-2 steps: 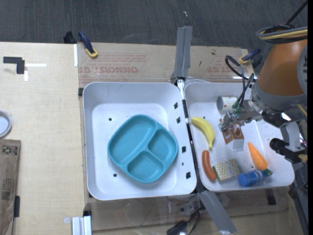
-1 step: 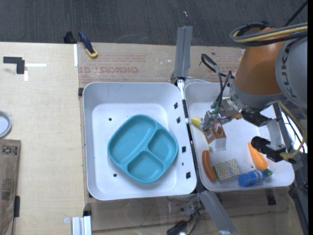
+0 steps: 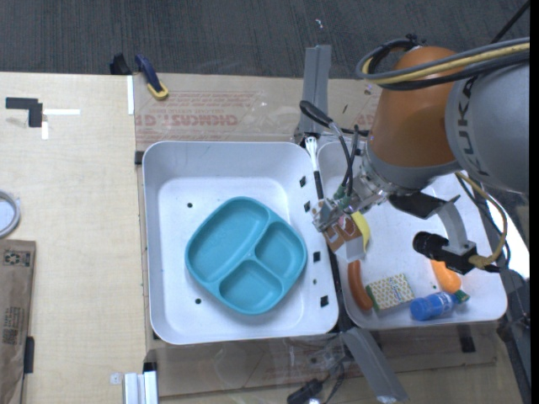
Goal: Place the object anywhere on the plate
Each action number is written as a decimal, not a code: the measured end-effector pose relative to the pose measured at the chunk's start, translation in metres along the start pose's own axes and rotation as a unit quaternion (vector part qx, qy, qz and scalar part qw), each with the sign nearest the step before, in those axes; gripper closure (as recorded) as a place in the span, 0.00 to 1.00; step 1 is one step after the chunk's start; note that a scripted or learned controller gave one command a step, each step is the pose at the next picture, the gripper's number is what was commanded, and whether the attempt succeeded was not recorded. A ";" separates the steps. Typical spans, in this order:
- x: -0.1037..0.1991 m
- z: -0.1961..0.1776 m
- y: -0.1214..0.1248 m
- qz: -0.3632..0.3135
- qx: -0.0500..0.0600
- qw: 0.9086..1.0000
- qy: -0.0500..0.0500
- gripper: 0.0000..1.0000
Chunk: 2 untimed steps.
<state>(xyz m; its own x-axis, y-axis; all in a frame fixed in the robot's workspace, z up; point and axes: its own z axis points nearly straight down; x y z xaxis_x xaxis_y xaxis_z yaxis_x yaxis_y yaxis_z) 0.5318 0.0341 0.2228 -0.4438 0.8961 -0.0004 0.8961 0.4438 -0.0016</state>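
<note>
Your gripper [image 3: 333,217] hung over the divide between the bins, and you could not tell its jaw state. A brown-and-yellow object [image 3: 349,234] sat just beneath it. The blue plate [image 3: 246,255] in the left bin waited bare; placement remained undone.

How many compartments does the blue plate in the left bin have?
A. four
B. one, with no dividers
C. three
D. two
C. The blue plate shows raised dividers that split it into one large section on its left and two smaller sections on its right and bottom, so three in all.
</note>
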 end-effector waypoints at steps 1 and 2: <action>0.044 -0.123 -0.006 0.175 0.000 0.985 -0.001 1.00; 0.098 -0.022 0.020 0.090 0.002 0.996 0.000 1.00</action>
<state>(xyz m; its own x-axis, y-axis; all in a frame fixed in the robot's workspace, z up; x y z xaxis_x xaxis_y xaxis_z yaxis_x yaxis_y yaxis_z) 0.5066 0.1308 0.2451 -0.2752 0.9614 -0.0013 0.9614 0.2752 -0.0054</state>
